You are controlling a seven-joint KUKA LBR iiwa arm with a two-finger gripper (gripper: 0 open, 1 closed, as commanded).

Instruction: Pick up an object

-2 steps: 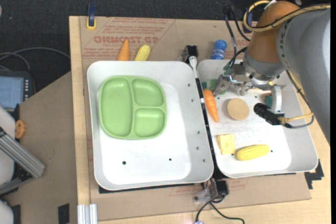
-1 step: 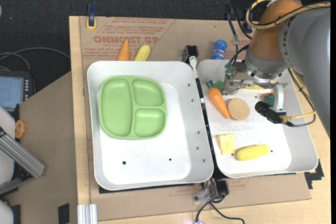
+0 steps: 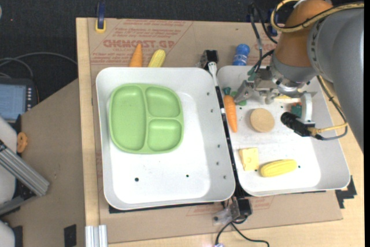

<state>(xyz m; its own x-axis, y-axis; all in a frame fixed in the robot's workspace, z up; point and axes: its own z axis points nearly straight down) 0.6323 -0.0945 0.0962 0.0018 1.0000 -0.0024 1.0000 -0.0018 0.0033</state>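
The gripper (image 3: 267, 85) hangs at the right bin's (image 3: 329, 173) twelve o'clock edge; whether it grips anything cannot be told. Below it, at six o'clock, lies a round tan cookie (image 3: 262, 120), flat and pale. At the cookie's nine o'clock rests an orange carrot (image 3: 230, 113).

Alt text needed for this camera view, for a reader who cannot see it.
A grey and orange robot arm reaches from the right over the right bin, which holds a carrot, a tan disc, a cheese wedge and a yellow corn cob. The left bin holds a green divided plate.
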